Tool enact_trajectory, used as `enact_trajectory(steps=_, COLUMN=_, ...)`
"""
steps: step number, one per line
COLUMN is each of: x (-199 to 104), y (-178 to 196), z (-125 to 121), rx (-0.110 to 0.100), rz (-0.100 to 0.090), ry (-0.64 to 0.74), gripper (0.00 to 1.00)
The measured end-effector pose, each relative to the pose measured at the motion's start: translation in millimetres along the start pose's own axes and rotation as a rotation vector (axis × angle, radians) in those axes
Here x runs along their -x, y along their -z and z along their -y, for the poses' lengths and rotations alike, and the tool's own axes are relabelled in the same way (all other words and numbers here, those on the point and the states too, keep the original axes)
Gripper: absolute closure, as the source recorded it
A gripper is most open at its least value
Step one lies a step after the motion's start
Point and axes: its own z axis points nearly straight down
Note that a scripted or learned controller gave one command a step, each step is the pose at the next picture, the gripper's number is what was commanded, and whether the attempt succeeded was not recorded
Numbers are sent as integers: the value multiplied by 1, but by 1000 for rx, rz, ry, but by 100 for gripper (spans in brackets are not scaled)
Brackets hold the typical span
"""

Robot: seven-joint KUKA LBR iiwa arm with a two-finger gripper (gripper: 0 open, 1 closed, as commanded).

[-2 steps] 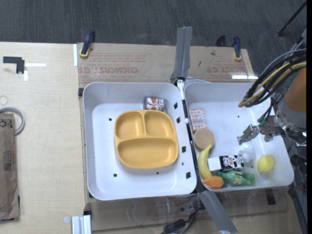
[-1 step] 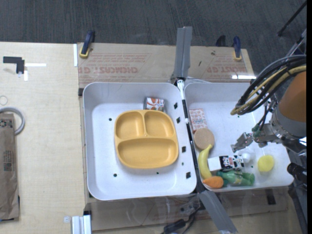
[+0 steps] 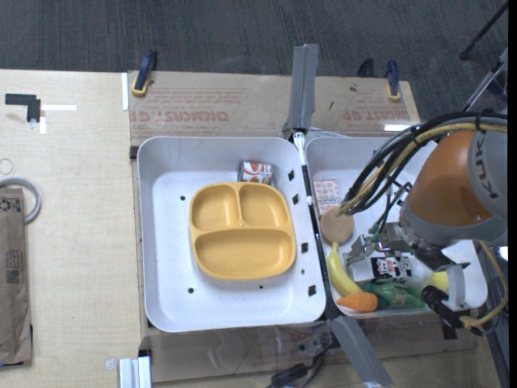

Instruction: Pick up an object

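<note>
Left bin (image 3: 153, 241): yellow plate (image 3: 241, 230); right bin (image 3: 319, 148): banana (image 3: 339, 270) (gripper (image 3: 380, 257) beside).

In the right bin (image 3: 317, 153), a banana (image 3: 340, 270), carrot (image 3: 358, 301) and brown round thing (image 3: 337, 227) are crowding the floor from 6 to 9 o'clock. The yellow plate (image 3: 241, 230) is taking up the left bin (image 3: 153, 241) centre, leaving a bare margin around it, with a small carton (image 3: 256, 171) sitting at 12 o'clock.
</note>
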Motion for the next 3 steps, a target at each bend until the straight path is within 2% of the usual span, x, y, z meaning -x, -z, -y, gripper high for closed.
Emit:
enact_trajectory(steps=1, x=0, y=0, z=0, rx=0, rz=0, ry=0, gripper=0)
enact_trajectory(steps=2, x=43, y=52, z=-5, rx=2, rz=1, ry=147, gripper=0)
enact_trajectory(steps=3, x=25, y=41, z=-12, rx=2, rz=1, ry=327, gripper=0)
